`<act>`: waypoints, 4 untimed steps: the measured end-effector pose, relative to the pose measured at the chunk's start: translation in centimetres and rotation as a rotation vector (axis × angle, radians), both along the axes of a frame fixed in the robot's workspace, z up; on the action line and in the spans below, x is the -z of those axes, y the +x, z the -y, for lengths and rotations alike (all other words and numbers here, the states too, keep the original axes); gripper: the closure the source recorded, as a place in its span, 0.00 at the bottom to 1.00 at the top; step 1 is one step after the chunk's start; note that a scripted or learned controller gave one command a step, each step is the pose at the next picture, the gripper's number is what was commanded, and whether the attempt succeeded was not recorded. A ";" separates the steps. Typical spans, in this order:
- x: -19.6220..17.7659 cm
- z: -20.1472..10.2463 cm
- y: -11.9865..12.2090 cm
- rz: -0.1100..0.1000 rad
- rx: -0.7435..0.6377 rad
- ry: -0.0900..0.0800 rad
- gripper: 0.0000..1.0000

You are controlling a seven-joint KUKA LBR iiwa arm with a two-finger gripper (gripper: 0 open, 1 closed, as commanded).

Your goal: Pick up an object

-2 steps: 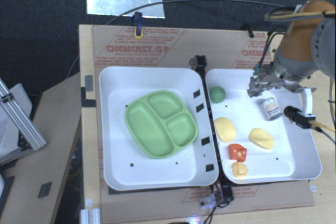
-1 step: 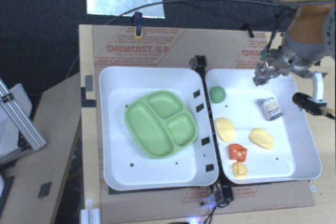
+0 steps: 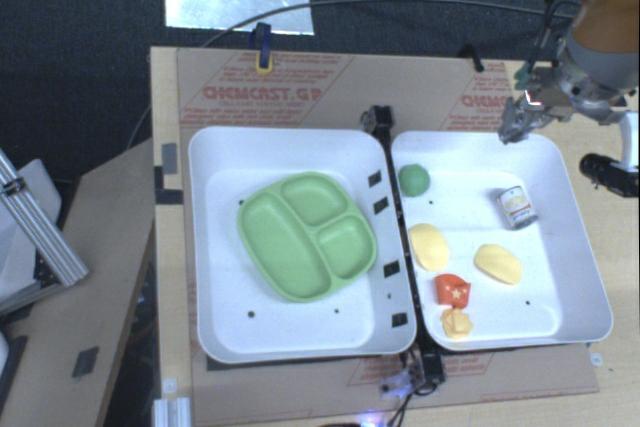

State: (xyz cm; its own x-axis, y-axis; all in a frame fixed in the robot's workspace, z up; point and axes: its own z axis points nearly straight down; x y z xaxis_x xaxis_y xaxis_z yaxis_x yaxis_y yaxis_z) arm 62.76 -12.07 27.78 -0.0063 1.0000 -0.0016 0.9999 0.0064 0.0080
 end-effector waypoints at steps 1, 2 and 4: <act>1.6 -5.8 0.6 -0.006 -0.003 0.003 1.00; 3.1 -11.4 0.0 -0.008 -0.003 0.003 1.00; 3.6 -22.5 -1.0 -0.008 -0.003 0.003 1.00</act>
